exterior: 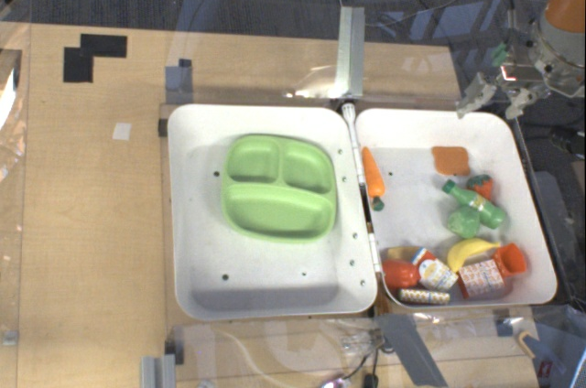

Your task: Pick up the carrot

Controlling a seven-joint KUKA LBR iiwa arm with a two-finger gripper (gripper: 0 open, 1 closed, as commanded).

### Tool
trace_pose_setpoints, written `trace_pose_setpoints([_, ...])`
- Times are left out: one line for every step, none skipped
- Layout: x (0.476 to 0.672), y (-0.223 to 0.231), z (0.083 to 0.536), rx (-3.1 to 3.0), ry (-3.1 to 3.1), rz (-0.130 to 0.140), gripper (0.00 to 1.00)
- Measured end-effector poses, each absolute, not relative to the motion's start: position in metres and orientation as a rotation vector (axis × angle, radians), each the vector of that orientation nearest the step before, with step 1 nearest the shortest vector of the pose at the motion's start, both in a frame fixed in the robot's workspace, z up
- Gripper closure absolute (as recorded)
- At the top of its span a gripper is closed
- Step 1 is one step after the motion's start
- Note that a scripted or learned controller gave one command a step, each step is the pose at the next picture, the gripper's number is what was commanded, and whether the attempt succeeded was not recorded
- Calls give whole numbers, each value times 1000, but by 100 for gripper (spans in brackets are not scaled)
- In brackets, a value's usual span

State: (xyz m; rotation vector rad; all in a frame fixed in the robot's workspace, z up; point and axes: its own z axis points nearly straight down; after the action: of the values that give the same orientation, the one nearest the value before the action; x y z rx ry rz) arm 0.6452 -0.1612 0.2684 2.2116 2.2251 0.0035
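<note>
Closest to the camera I've got the clutter along the near edge of the right bin (513, 134): a small red box (482, 278), a banana (472, 251), a red tomato-looking piece (399, 273) and a couple of little packets I can't really make out. Further back there's a green bottle (476, 210) and an orange-brown square (450, 160).

The carrot (371, 173) is lying flat against the left wall of that same bin, right next to the divider, pointing near-to-far, with its green end toward me. Nothing is touching it.

The left bin (188, 194) holds a green divided plate (278, 187).

My gripper (494, 95) hangs over the far right corner of the right bin, fingers spread with nothing between them, well apart from the carrot.

So basically nothing's done yet: I reckon the whole thing is left, meaning travel left across the bin, descend, close, lift. That wall could crowd one finger.
</note>
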Motion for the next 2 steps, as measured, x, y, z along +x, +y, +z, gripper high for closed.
trace_pose_setpoints([653,-144,121,1910,2493,2,0])
trace_pose_setpoints([653,-145,121,1910,2492,2,0])
